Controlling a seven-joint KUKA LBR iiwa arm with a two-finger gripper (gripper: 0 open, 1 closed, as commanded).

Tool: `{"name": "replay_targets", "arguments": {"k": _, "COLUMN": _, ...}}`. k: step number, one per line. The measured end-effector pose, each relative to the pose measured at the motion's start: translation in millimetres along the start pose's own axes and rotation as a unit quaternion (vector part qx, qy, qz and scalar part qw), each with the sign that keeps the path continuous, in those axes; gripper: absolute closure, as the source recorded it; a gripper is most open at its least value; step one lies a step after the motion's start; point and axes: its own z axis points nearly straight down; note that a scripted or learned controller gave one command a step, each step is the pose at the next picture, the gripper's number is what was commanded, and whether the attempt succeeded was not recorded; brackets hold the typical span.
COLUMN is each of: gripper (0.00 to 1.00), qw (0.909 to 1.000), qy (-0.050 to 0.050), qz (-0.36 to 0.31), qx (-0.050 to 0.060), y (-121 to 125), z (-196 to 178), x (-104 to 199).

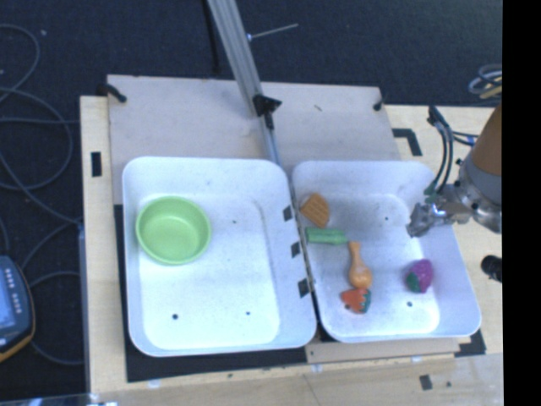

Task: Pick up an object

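Over the right bin's (385, 184) far right edge hangs the gripper (420, 222), low above bare white floor; whether it is wide or narrow cannot be told from this slant, and nothing shows in it. Nearest to it lies a small purple and green toy (419, 275), close to the right wall toward the near corner, apart from the gripper. Along the bin's left side sit a tan waffle-like piece (315, 210) by the left wall, a green stick (326, 237) just below it, an orange gourd-shaped toy (359, 267) and a red and green piece (356, 299) touching its near end. Bare floor lies between gripper and purple toy. A green bowl (173, 229) rests in the left bin (220, 311), toward its left wall.
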Motion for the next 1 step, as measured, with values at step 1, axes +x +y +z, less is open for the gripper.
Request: {"name": "replay_targets", "arguments": {"k": 1, "gripper": 1.00, "qw": 1.0000, "qy": 0.000, "qz": 0.000, "qx": 0.000, "y": 2.4, "z": -54.7, "x": -1.3}}
